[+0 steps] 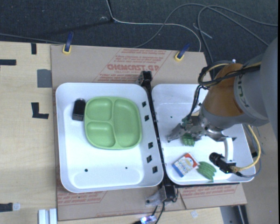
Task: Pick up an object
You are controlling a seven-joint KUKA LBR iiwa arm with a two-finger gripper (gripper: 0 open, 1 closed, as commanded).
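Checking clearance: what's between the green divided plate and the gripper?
In the camera view, bare left-bin floor, then the divider with black clips separates plate from gripper.

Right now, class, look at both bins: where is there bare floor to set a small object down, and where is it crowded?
Left bin: a wide bare strip along the near wall, below the green divided plate; the black block crowds the plate's left. Right bin: bare floor at the far-left corner. Crowded: its near half, where the gripper, green toy and small packet cluster.
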